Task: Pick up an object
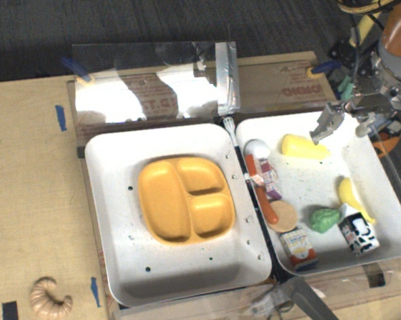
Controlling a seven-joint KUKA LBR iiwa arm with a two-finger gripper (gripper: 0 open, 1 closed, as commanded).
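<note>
The gripper [342, 122] hangs spread wide, holding nothing, with the yellow sponge [303, 146] just below-left of it.

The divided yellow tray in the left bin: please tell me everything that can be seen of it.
The yellow-orange divided tray looks like smooth moulded plastic, roughly square with rounded corners. It has three compartments: one long section on its left side and two smaller ones stacked on its right. It lies flat and right side up, near the middle of the shallow white left bin, resting on the bin's floor. Nothing lies in its compartments, and nothing else touches it.
</note>
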